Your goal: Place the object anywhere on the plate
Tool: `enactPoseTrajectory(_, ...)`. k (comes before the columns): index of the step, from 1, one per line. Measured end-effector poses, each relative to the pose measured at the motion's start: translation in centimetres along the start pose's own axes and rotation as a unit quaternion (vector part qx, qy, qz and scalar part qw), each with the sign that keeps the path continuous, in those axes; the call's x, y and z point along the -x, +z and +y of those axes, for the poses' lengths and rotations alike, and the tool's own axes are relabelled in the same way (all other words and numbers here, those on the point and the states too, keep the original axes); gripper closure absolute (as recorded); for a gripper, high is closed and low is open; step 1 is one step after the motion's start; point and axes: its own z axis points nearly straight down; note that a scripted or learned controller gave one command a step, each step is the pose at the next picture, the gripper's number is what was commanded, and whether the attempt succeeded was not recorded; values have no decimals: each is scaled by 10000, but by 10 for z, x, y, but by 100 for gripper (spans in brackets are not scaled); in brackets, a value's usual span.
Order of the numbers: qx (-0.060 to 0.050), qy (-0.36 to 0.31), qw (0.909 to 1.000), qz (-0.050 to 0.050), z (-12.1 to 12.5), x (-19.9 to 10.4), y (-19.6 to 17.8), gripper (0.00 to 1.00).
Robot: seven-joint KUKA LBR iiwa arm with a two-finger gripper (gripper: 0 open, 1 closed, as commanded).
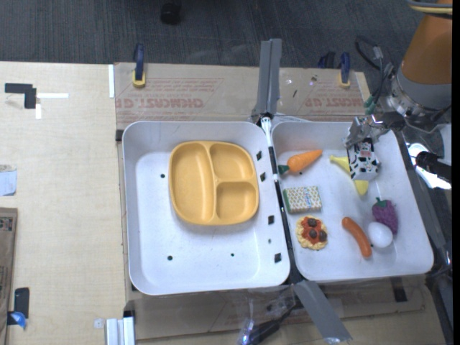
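Toys crowd the near end of the right bin (338, 264): a pizza slice (313, 233), a sausage (357, 236), a white egg (379, 234). Farther back sit purple grapes (384, 213), a cracker (302, 199) and a carrot (302, 160).

My gripper (363, 134) hangs over that bin's far side, just above a cow-patterned toy (365, 162), probably my target. Whether my gripper is spread or closed on it, I cannot tell.

The yellow plate (213, 182) lies in the left bin (158, 264) with nothing on it, so I judge the placing undone: lifting and carrying remain. The rims between the bins (269, 164) must be crossed.
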Motion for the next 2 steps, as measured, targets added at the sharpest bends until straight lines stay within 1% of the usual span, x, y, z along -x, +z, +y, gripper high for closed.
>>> enactPoseTrajectory(1,-13,819,9966,5,-2,-84,37,100)
enactPoseTrajectory(2,-2,1000,9950,-2,17,-160,37,100)
